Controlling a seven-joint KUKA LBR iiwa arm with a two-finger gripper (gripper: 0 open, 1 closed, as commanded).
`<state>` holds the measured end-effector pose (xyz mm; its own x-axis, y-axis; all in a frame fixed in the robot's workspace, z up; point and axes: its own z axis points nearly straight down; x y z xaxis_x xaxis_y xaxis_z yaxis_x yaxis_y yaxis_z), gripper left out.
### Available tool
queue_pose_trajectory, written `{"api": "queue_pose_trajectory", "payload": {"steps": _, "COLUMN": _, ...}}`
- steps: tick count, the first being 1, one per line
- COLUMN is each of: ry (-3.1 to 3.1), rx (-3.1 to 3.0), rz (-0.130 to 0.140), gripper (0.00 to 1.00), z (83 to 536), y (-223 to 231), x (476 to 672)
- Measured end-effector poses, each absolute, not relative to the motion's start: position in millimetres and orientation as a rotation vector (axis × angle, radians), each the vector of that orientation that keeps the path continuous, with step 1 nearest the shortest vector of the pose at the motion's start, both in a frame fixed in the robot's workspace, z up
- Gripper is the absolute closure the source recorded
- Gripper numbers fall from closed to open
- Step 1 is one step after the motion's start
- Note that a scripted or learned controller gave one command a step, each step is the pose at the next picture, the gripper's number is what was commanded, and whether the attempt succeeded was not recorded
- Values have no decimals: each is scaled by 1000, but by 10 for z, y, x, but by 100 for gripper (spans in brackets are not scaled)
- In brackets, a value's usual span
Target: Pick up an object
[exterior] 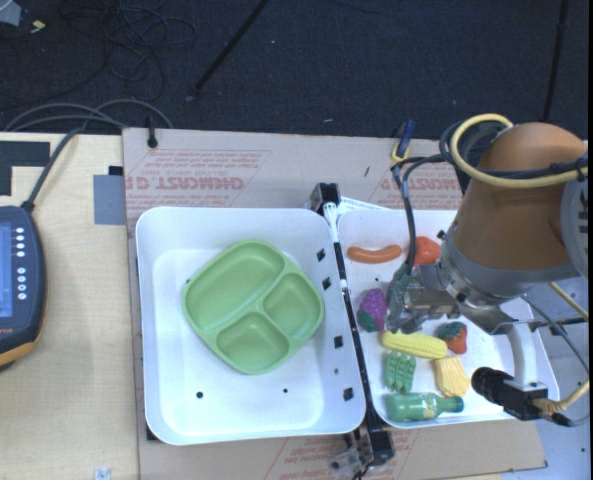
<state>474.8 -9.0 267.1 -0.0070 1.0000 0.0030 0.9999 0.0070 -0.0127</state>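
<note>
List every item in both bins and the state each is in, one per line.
green divided plate: flat in the left bin, tilted askew
toy hot dog: lying flat, right bin
purple toy: lying beside the gripper
toy corn cob: lying on its side
green bottle: lying on its side by the near wall
yellow toy: lying flat

Dark carpet floor (pixel 276 58) w/ cables, light wood bench (pixel 66 408), cardboard sheet (pixel 226 168), teach pendant (pixel 1 278) at left
</note>
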Motion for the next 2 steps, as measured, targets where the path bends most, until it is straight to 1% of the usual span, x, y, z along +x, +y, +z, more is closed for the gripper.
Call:
{"api": "queue_pose_trajectory", "payload": {"steps": 1, "ry": -2239, "rx": -2205, "rz": -12, "gripper": 100, "z": 3644, "y": 1236, "x": 4761}}
{"api": "queue_pose_trajectory", "payload": {"steps": 2, "ry": -2224, "rx": -2232, "rz": -16, "gripper": 100, "z": 4939, "y": 678, "x": 5071}}
